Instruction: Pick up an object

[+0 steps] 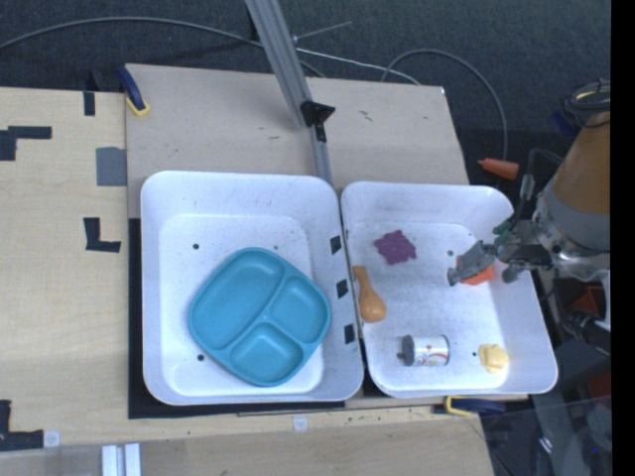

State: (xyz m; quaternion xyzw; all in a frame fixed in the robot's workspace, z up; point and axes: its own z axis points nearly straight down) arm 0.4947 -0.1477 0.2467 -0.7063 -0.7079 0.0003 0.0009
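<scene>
The right bin [516,310] holds several small objects. A purple lump [395,246] lies near its back. An orange pear-shaped piece [369,297] rests by the left wall. A silver can [425,349] lies on its side near the front, with a small yellow object [492,357] to its right. My gripper [466,268] hangs low over the bin's right side, reaching in from the right. A small red-orange object [481,277] sits right at the gripper's tip, partly hidden by it. Whether it is touched or gripped is unclear.
The left bin [159,266] holds a blue divided plate [260,315]. A slanted metal pole [288,58] crosses the bench behind the bins. Cables lie on the dark floor beyond. The arm's orange band [592,172] stands at the right edge.
</scene>
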